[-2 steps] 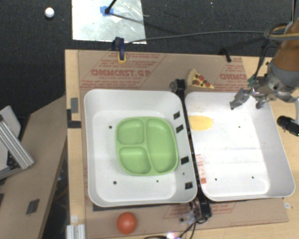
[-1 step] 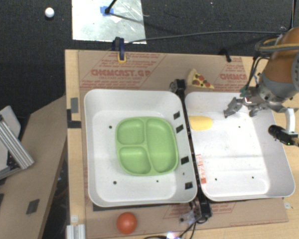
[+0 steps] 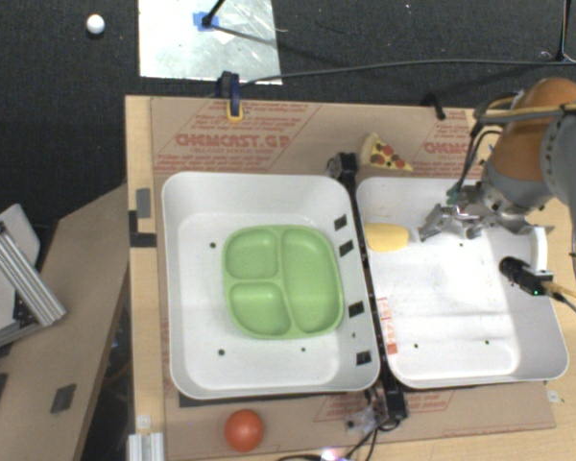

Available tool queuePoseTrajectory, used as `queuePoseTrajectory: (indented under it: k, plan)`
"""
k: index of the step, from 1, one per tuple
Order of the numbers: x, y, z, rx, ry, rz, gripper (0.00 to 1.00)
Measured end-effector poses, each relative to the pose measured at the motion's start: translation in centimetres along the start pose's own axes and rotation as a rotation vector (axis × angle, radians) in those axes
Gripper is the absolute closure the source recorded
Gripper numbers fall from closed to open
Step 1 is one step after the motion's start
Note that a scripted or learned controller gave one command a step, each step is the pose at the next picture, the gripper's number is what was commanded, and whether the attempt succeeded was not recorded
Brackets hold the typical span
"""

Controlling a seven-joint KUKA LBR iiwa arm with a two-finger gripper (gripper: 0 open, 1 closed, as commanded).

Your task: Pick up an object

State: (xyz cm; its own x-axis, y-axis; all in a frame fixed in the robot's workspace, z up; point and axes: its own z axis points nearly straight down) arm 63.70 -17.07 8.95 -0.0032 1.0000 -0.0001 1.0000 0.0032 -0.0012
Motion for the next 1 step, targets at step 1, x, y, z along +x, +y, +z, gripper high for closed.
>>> queuePoseTrajectory:
  k: [1]
  plan:
    - [-0.01, 0.22, -1.45, -0.007, -0.001, -0.002, 1.00]
